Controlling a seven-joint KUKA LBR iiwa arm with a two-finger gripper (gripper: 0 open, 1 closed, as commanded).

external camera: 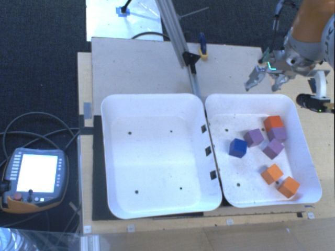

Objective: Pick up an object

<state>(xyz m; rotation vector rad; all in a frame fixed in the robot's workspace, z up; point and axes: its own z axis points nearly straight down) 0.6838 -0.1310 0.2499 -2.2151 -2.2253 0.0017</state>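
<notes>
White plastic bins sit side by side on the bench, and the blocks all lie in the right bin [301, 120]; the left bin [112, 109] carries none.

Camera view: the grey arm with its orange band [314, 9] enters from the right, and its two-finger gripper [266, 79] hangs over the bare bench just beyond the right bin's far rim. Its fingers stand spread apart with nothing between them, so the hand is released and no pick has begun.

Inside the right bin, a small blue cube [237, 148] lies alone toward the inner wall. A purple cube [254, 137] sits just beside it. Near the far-right corner an orange cube [272, 123] touches a second purple cube [278, 134], with a third purple cube [272, 148] close below. Two more orange cubes [272, 173] [288, 186] lie near the near-right corner, almost touching.

Judging by their look, these are light, rigid blocks with flat faces, unlikely to deform or break. The blue cube seems the easiest target, with free space on most sides; closing on two opposite flat faces, squared to the cube, should hold it. The clustered cubes risk a finger landing on a neighbour.
</notes>
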